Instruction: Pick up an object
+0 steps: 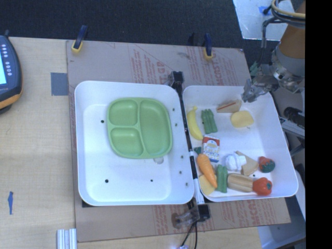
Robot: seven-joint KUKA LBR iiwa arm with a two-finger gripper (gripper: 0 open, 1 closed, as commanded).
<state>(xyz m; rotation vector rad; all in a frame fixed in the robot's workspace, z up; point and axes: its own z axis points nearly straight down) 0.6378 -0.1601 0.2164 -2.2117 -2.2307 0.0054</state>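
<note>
The claw [252,93] hung over a tan wedge-shaped toy slice [229,106]; its spread was unreadable, so descending centred seemed wisest.

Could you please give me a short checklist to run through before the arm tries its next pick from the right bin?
1. Hand over the right bin: ok, it hangs above the far right corner.
2. Target nearby: ok, a sandwich wedge and a yellow round piece lie just beside it.
3. Nothing already held: cannot tell, the view is too blurred.
4. Room around target: ok, both pieces lie apart from the banana and green beans.
5. Near-end clutter avoided: ok, the carrot and tomato lie far off.
</note>
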